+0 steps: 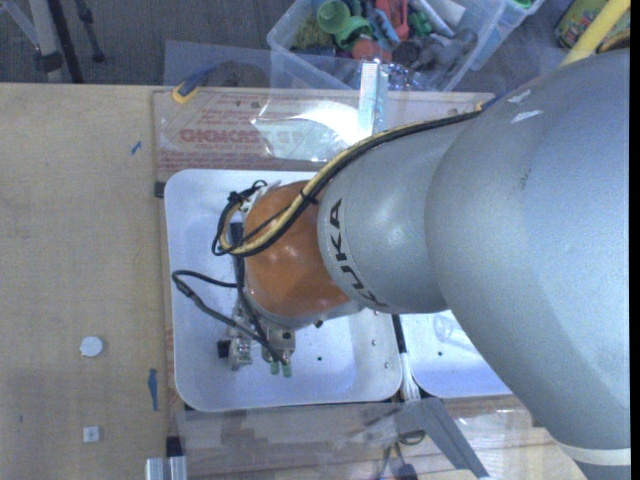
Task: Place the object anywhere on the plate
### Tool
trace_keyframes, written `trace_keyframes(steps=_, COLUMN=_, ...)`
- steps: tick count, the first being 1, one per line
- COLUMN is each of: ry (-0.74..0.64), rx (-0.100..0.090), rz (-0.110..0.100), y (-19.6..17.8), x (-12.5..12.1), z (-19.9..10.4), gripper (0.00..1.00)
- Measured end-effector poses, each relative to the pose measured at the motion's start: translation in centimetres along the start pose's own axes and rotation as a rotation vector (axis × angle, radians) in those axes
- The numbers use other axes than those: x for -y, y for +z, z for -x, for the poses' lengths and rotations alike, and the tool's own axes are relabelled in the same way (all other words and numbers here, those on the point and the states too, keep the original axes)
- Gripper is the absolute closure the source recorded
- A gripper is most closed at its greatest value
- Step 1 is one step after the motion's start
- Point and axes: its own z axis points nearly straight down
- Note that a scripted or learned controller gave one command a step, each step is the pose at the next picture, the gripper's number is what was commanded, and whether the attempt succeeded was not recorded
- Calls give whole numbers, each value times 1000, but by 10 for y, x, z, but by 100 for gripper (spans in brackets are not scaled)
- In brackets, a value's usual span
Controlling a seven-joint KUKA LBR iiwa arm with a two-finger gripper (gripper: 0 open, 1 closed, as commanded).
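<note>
Over the shallow white left bin (190, 268) on the wooden table (70, 218), the grey tool (258, 353) hangs low; whether it is clenched or released I cannot tell. Object and plate are hidden under the arm, so a blind release risks missing

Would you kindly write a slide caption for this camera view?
Grey arm reaches over the left white bin, its gripper low near the bin's front edge.
</note>
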Motion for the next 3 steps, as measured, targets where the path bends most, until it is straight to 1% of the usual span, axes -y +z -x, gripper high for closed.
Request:
trace_keyframes(steps=1, ry=-344, rx=-26, rz=-6, y=-128, x=-1, z=0, gripper=100)
trace_keyframes(steps=2, ry=141, rx=-23, rz=-13, y=-100, x=8, z=69, gripper=100)
trace_keyframes(steps=3, ry=-303, rx=-24, rz=-6, y=-170, x=-6, z=32, gripper=100)
